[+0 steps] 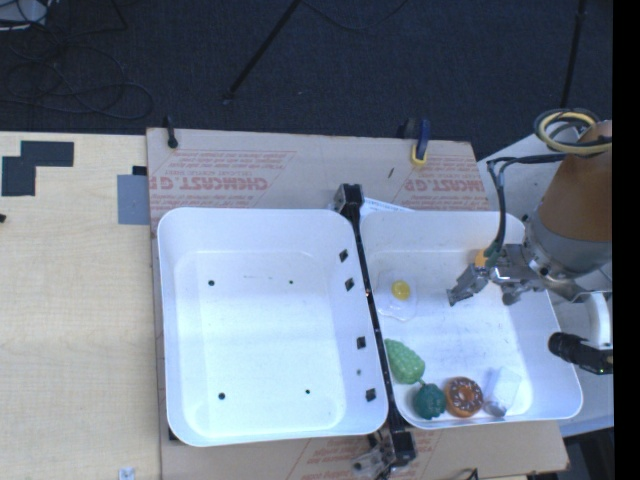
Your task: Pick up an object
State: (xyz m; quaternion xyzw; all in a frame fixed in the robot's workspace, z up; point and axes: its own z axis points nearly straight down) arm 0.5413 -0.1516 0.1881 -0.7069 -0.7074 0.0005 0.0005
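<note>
Objects for picking lay in the right bin (560,373), one of two shallow white bins sitting side by side on the tabletop (70,298). A small yellow ball (401,290) rested on a clear plastic piece (398,308) toward the bin's left wall, about midway between far and near. Nearer the camera, a light green lump (405,360) lay against the same wall, with a dark teal ball (430,401) just near of it. Beside the teal ball to the right sat a brown doughnut (463,396), and right of that a pale clear wrapper (503,387). The gripper (476,284) hung over the right half of this bin, well apart from the yellow ball, its fingers spread and nothing between them. The left bin (260,328) sat against the black divider (360,308).
</note>
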